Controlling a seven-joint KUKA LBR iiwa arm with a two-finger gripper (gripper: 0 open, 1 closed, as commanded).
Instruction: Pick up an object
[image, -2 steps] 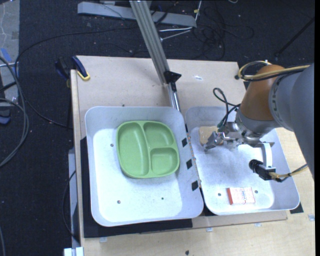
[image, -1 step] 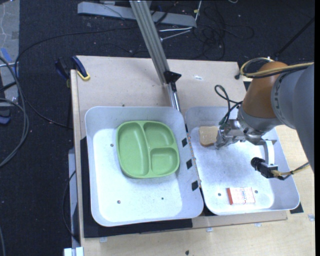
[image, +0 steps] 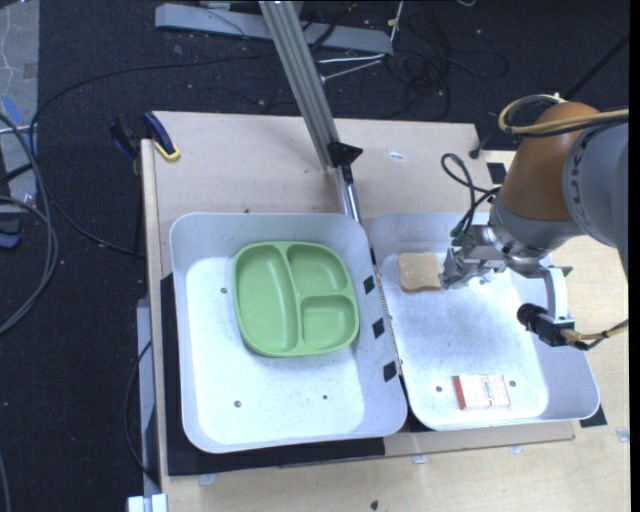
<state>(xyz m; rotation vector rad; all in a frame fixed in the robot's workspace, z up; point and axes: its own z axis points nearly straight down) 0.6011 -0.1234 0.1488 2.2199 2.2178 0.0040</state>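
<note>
Gripper beside a tan sponge-like block near the right bin's far edge; probably light, soft; pinch its sides.

My bench and what rests on it

My pale wooden bench bears two shallow white bins side by side: the left bin and the right bin, their inner edges touching. A yellow-and-blue clamp grips its far left corner.
</note>
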